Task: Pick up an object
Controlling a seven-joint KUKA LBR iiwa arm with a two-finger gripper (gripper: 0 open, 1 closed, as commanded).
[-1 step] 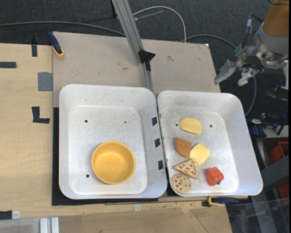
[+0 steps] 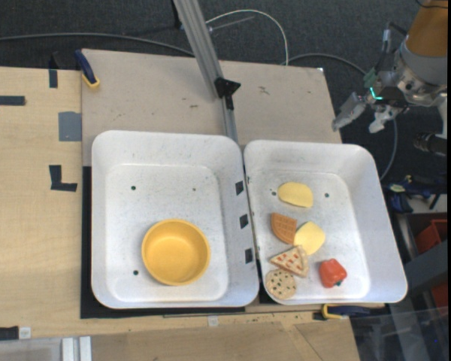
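My fingers (image 2: 363, 116): spread apart with nothing between them, up at the far right, past the far corner of the right bin and off the tabletop edge.
My arm (image 2: 427, 32): coming in from the right, orange band showing above the wrist.
Right bin (image 2: 364, 173): here's the pile, clustered toward the near middle.
Pale yellow piece (image 2: 295, 195): farthest back of the lot, lying flat.
Toast-brown piece (image 2: 283, 227): just in front of it, touching the yellow wedge (image 2: 310, 237) on its right.
Pizza slice (image 2: 290, 261): tucked under those two.
Round cookie (image 2: 280, 283): at the near rim, against the pizza slice.
Red pepper (image 2: 332, 273): off to the right of the pizza slice, on its own.
Left bin (image 2: 116, 164): a yellow bowl (image 2: 176, 252) sits upright toward its near side.
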